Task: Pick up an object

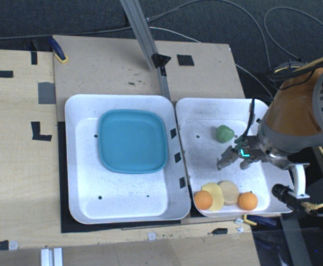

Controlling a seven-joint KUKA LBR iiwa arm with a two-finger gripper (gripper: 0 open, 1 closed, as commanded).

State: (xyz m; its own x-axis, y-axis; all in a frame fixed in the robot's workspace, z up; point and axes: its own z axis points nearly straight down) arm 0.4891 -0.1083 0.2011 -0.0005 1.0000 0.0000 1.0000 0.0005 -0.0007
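I count two white bins side by side: the left bin (83, 204) carries one blue plate (132, 141), and the right bin (205, 111) holds four small things, one green ball (224, 133), two orange balls, one (204, 200) on the left and one (248, 201) on the right, and one pale cream round piece (222, 193) between them. My hand (227, 160) hangs over the middle of the right bin, its dark fingers slightly apart with nothing between them. The green ball lies just beyond my hand, near but not touching; the oranges and the cream piece sit along the near rim. The table (17, 148) is light wood with black tape marks, and cables trail over the dark floor (39, 10) behind it.
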